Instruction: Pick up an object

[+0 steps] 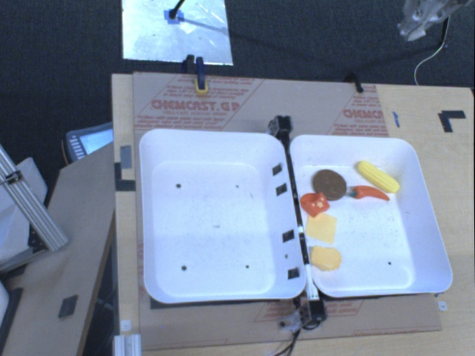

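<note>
Corn cob (378, 176) in right bin (423, 273), long axis slanting upper-left to lower-right; pincer (420, 15) state unclear.

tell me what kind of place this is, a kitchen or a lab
Most likely a robotics lab test bench, not a kitchen. Two shallow white plastic bins sit side by side on a wooden bench, the right one holding small toy foods such as a yellow plastic corn cob, with a metallic gripper above.

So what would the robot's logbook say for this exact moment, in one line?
gripper: high above the bench, far corner | right bin: corn cob, brown disc, chili pepper, tomato slice, cheese slice, yellow chip | nothing picked yet
</note>
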Controlling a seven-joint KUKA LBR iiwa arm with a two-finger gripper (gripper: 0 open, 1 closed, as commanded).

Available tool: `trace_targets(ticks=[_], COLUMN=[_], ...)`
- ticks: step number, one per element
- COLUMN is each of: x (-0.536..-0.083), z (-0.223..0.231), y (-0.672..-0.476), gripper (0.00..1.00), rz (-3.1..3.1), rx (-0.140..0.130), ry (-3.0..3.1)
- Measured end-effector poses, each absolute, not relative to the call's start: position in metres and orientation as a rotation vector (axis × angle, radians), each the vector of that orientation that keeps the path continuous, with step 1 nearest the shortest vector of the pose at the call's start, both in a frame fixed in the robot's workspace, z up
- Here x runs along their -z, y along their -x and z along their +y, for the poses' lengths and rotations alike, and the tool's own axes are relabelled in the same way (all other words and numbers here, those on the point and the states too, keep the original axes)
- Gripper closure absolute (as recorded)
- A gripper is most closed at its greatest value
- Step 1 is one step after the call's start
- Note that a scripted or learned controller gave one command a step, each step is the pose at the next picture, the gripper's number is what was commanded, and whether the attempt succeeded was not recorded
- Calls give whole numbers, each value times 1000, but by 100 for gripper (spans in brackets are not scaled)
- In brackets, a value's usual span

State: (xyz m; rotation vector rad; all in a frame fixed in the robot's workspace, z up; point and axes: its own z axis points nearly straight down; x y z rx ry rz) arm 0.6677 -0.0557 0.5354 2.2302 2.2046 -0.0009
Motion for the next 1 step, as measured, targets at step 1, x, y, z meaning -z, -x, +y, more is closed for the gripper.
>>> trace_targets(ticks=[1], x=[-533], z=[-137], y=[-668], gripper=[100], rz=[2210], rx=[1], ry=[-2226])
